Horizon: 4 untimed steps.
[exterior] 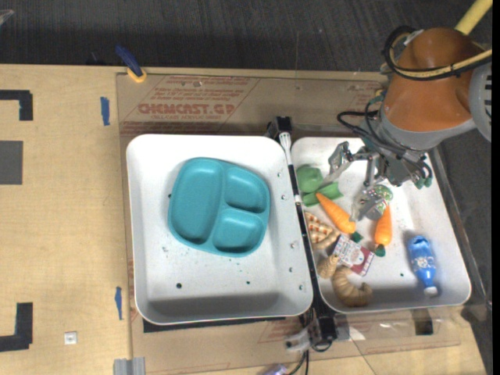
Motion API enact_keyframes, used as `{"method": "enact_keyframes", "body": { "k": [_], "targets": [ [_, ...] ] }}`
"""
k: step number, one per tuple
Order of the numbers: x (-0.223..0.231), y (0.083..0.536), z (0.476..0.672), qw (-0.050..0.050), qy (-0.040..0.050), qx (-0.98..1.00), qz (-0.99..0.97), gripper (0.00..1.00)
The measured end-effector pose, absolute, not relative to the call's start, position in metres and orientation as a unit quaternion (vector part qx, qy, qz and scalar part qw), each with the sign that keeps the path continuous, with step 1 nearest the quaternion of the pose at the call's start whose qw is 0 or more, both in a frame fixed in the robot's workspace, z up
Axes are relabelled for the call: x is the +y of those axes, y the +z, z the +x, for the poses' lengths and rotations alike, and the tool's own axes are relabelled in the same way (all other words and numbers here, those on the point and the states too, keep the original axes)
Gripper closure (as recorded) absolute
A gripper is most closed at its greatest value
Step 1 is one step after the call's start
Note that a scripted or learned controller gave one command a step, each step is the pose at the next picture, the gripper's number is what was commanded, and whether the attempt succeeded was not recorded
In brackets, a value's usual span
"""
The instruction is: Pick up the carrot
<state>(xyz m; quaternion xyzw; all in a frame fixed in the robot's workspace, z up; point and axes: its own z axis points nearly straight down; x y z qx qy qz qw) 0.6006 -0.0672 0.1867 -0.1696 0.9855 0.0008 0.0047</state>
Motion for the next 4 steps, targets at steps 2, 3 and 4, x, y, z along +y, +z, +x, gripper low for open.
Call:
{"method": "enact_keyframes", "body": {
  "k": [2,3,4],
  "targets": [
    [-0.091,0.128,0.544,0.006,0.0000,0.999,-0.042,1.00],
    [-0.091,0.108,0.532,0.018,-0.0029,0.992,-0.121,1.00],
    [-0.012,0.189,0.547,0.008,0.0011,0.991,-0.136,1.00]
  ]
}}
